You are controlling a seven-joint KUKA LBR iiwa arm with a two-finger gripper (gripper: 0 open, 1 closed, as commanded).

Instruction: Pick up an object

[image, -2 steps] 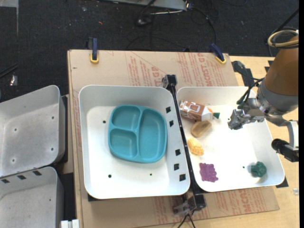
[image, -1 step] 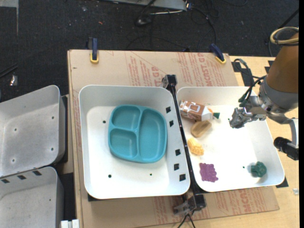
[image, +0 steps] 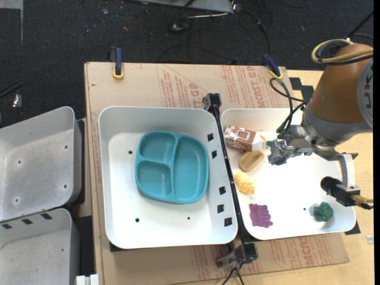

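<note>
A grey KUKA arm (image: 341,108) with an orange band reaches in from the right over the right-hand white bin (image: 297,221), its two-finger gripper (image: 278,155) poised low above the bin's upper middle; from this angle it cannot be told how far apart the tool's parts stand, and nothing can be seen in its grasp. Using that gripper as the landmark, a tan, rounded object (image: 251,161) lies just to its left on the bin floor, close but with no contact that can be made out. A brown-and-white carton (image: 242,138) sits up and to the left of the gripper, near the bin's top-left corner and just above the tan object. A yellow lumpy item (image: 244,184) rests below and to the left of the gripper, near the divider between the bins. A purple, flat, rough-edged piece (image: 260,215) lies well below the gripper, toward the bin's front wall. A small teal object (image: 323,212) sits below and to the right of the gripper, near the bin's front-right corner. Well to the gripper's left, the left-hand white bin (image: 119,218) holds a teal sectioned tray (image: 172,166) with three compartments, lying flat near its centre. Both bins rest on a cardboard sheet (image: 166,88).
</note>
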